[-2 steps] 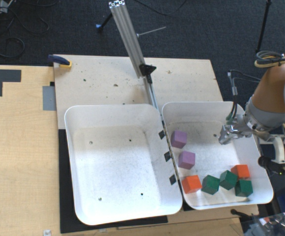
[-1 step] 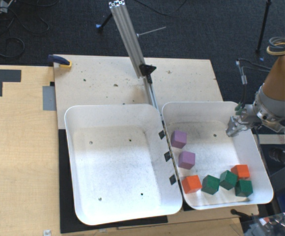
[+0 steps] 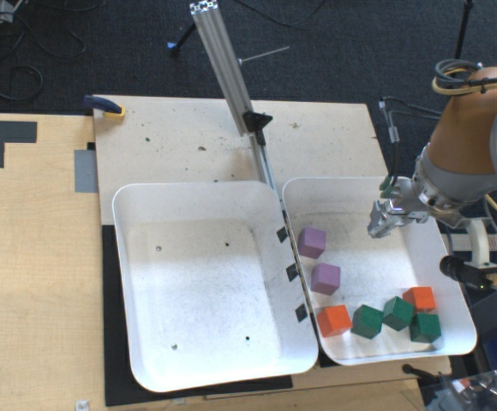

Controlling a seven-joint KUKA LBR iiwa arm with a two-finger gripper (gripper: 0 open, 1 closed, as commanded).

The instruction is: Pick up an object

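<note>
The right bin (image 3: 351, 197) holds several small blocks. Two purple cubes (image 3: 312, 241) (image 3: 326, 277) lie near its left wall. Along the front sit an orange cube (image 3: 334, 319), three green blocks (image 3: 368, 322) (image 3: 398, 312) (image 3: 426, 326) and another orange cube (image 3: 419, 297). My gripper (image 3: 386, 223) hangs over the bin's right part, above and to the right of the purple cubes. Nothing shows between its fingers.
The left bin (image 3: 137, 204) lies beside the right one, a row of black clips (image 3: 288, 271) marking the shared wall. A slanted aluminium bar (image 3: 225, 67) rises from behind the bins. A blue-and-yellow clamp (image 3: 104, 105) lies at the bench's far left corner.
</note>
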